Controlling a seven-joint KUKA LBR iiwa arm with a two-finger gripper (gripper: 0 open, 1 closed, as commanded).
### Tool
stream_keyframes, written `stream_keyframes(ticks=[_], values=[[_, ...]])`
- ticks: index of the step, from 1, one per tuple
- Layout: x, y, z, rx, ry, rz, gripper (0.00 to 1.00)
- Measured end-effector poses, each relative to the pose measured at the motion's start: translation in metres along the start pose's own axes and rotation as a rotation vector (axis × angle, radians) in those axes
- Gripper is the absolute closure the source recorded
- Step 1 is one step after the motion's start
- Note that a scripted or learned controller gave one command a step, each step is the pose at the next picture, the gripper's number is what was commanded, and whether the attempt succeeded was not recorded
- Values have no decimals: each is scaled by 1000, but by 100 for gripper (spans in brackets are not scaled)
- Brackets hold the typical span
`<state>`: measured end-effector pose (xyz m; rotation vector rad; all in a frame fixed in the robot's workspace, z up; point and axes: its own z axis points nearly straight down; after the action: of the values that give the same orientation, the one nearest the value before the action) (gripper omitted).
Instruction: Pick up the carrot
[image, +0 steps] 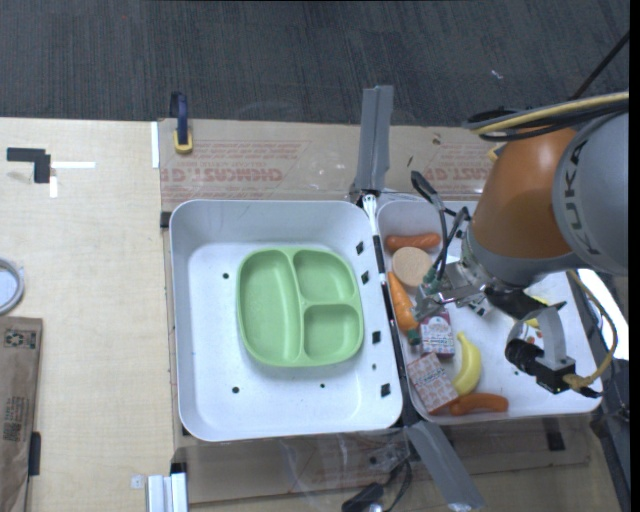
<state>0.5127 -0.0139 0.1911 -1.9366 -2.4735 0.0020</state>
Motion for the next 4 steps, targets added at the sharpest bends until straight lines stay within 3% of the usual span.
stream_keyframes(ticks=[1, 2, 3, 4], values=[[0, 0, 0, 0, 0, 0, 0], [-50, 2, 0, 0, 0, -397, 0], [-105, 18, 73, -1, 0, -749, 0], [-93, 5, 95, -8, -7, -972, 0]])
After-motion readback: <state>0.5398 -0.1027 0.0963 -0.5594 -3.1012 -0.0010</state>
